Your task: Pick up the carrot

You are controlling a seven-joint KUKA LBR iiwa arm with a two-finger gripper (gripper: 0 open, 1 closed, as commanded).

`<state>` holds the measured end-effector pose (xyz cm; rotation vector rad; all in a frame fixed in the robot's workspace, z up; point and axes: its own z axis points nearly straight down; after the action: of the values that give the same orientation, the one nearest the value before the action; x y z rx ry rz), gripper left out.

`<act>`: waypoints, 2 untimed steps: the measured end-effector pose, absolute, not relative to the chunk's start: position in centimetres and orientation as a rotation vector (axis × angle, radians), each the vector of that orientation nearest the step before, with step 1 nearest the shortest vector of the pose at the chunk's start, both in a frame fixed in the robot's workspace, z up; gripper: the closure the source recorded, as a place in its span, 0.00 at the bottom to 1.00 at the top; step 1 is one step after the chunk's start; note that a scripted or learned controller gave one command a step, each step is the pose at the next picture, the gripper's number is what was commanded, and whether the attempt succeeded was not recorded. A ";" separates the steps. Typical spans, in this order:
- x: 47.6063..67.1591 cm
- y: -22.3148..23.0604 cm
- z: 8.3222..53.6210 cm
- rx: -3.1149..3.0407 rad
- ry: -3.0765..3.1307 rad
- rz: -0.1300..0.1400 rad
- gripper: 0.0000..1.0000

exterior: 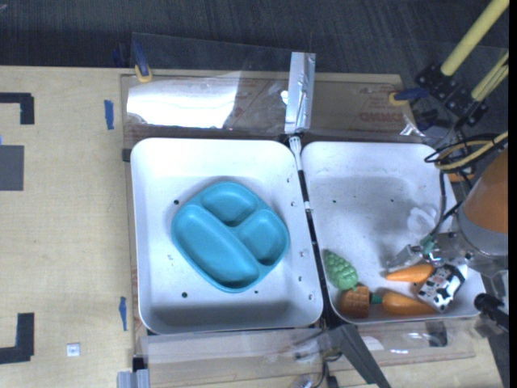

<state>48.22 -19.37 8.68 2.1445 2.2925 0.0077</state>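
Note:
Two orange carrot-like pieces lie in the front right corner of the right bin (363,176). One carrot (405,302) with a green top rests along the front wall. A second orange piece (410,273) lies just above it, right against my gripper (426,270). The gripper is low in that corner, reaching in from the right under the arm's orange band (493,204). Its black and white parts overlap the right ends of both orange pieces, so the grip itself is hidden.
A green leafy toy (340,269) and a brown-orange toy (354,301) lie left of the carrots. A blue divided plate (230,234) sits in the left bin (153,217). Yellow and black cables (464,148) hang over the right bin's far corner.

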 end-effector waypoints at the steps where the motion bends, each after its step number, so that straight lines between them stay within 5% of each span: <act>1: 48.8 -18.9 8.7 1.926 2.474 0.003 0.00; 2: 48.2 -18.7 8.7 2.006 2.411 0.005 0.00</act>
<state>48.17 -18.70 8.70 2.0062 2.4111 0.0055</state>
